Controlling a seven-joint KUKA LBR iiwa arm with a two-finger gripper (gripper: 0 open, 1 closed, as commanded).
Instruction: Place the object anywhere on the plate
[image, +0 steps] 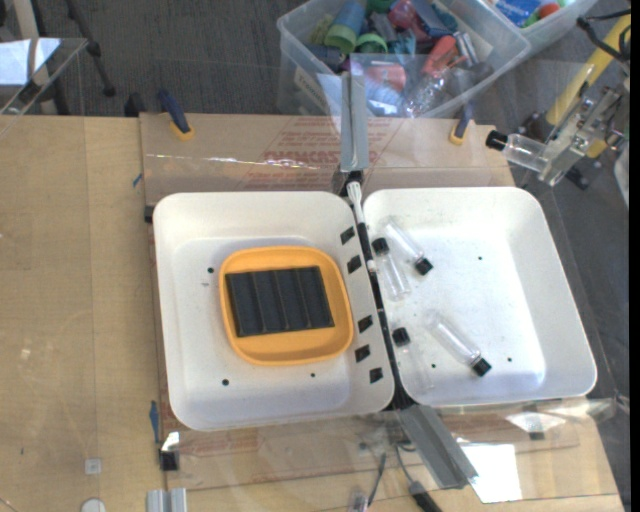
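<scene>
Orange plate (287, 304), ridged black insert, left bin (190, 390); clear tubes (455, 345) (black caps) at 3 o'clock, outlines faint.

A robotics lab or test workshop: two shallow white bins (460, 385) sit clamped side by side on a plywood tabletop (70, 300), a clear tub of jumbled coloured plastic items (400, 40) stands behind them, and metal brackets and cables (575, 120) crowd the far corner.
</scene>
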